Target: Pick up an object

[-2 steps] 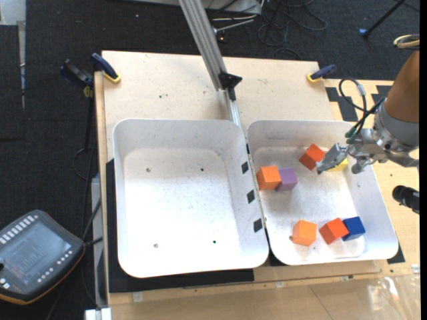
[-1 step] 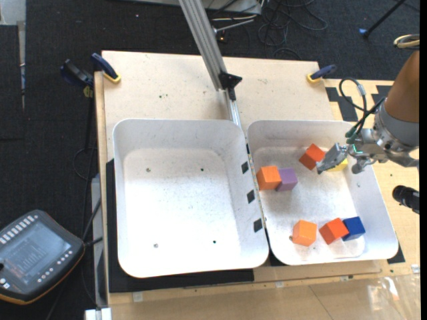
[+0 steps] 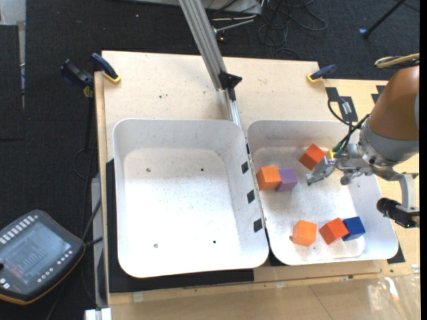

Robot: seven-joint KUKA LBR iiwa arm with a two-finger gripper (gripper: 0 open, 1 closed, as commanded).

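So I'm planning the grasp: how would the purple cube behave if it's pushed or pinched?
The purple cube looks rigid with flat faces, so it would probably slide, not roll. It touches an orange cube, so a push might shift both. It is likely light for its size.

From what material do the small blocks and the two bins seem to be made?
The purple block and blue block look like painted wood or hard plastic: flat matte faces, sharp edges; which one is unclear. The right bin and left bin look like thin moulded plastic: rounded corners, smooth white walls.
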